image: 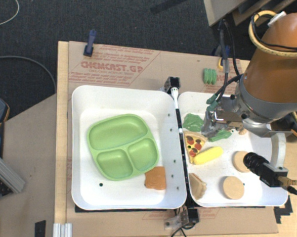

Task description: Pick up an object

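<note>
Your gripper [212, 129] hangs low in the right bin [264, 199], and you cannot tell its state from here. Nearest to it, the green toy [193, 121] lies just to its left; the yellow banana [207, 155], long axis slanted, sits just below.

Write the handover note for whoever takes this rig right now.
Gripper: low in the right bin, at its back left, over the green leafy piece; nothing seen held.
Right bin also holds the pizza slice, yellow banana, two round tan pieces and a tan wedge.
Left bin: green divided plate, orange-brown piece.
Done: nothing lifted. Left: grasp and raise one object.
</note>
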Controlling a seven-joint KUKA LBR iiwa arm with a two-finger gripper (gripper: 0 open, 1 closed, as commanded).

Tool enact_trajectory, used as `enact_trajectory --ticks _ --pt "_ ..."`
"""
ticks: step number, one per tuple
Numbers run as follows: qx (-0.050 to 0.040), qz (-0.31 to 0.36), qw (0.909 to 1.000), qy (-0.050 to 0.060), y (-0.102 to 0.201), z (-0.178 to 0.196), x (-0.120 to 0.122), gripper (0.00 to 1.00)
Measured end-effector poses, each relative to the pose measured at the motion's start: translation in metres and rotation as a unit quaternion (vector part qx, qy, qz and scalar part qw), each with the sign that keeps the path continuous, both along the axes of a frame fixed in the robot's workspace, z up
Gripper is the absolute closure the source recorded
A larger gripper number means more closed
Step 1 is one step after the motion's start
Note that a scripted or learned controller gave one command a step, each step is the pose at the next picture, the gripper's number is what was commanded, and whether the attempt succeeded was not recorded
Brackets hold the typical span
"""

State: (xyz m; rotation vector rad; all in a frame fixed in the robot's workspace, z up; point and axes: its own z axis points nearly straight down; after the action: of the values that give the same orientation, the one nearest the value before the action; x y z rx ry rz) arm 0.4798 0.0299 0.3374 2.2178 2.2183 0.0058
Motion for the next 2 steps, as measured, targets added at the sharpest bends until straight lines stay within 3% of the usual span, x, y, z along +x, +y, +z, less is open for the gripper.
enact_trajectory --ticks 1,2 --pt "0.0006 -0.001 1.0 0.005 -0.018 -0.056 -0.001 1.0" --pt "0.0005 0.0 1.0 0.002 0.042 -0.003 0.0 1.0"
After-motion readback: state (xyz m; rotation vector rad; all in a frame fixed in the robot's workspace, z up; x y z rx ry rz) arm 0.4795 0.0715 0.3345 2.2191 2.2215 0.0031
